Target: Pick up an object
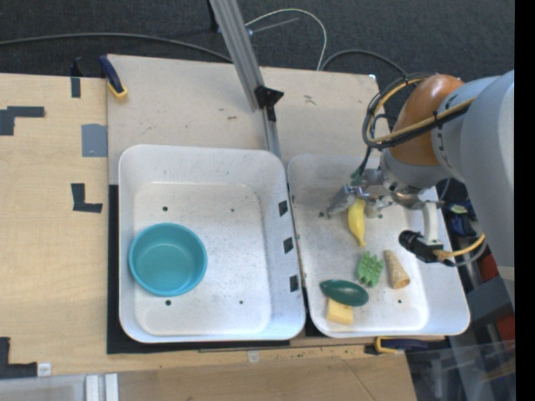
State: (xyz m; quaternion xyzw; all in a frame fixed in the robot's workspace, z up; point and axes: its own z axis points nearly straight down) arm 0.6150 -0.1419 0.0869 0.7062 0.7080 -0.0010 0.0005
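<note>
Camera view puts us looking down on two shallow white plastic bins side by side on the bench. We see the end effector [359, 200] low over the right bin [313, 224], at about 12 o'clock in that bin, just above the top end of a small yellow banana-shaped toy [357, 223]. We cannot tell from this slant whether it is open or closed, and nothing shows the banana gripped, so we treat it as lying free on the bin floor.

We judge the arm sits where it does because the banana is the nearest, most isolated target. The other pieces crowd the bin's 6 o'clock side: a green ridged block [369, 268], a tan cone-shaped piece [395, 269] just beside it toward 3 o'clock, a dark green oval piece [343, 291] and a yellow wedge [339, 312] touching or nearly touching it. The banana lies apart from all of them, lengthwise from 12 to 6 o'clock.

Open floor lies toward 9 o'clock of the banana, up to the wall shared with the left bin [201, 161]. That bin carries a round teal plastic bowl [167, 259] at its 8 o'clock corner, well apart from the work. Toward 3 o'clock the arm's own body and cables crowd the rim, so we judge a straight lift the safest exit.
</note>
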